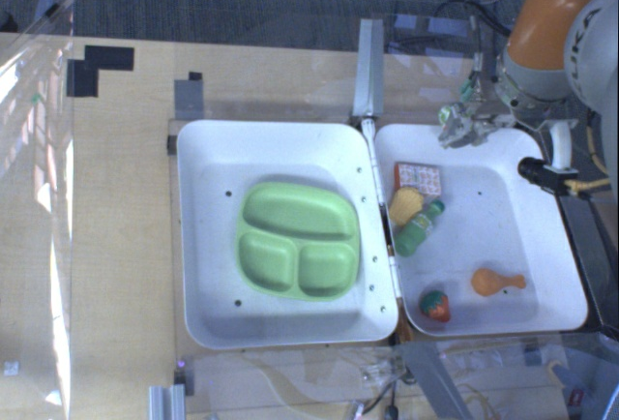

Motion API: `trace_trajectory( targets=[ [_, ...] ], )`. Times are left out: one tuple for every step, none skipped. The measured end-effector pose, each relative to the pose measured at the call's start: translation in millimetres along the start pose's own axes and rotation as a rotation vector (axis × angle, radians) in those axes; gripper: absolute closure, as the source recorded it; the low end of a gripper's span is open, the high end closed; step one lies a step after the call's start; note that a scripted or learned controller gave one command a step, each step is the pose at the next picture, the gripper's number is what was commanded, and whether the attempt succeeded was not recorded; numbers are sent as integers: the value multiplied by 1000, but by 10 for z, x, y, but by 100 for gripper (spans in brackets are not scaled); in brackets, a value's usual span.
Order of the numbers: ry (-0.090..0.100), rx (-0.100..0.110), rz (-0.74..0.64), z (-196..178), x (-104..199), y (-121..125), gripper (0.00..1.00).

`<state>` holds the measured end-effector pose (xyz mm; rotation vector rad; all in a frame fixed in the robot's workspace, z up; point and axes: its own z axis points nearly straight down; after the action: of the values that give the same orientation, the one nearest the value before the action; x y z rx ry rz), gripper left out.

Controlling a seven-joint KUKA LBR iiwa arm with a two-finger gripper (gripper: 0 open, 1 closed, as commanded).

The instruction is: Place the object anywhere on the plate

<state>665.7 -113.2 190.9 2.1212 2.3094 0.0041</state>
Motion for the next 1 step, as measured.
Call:
trace_trajectory(
  targets=[
    [2, -1, -17, -294, 734, -267, 100]
  ],
)
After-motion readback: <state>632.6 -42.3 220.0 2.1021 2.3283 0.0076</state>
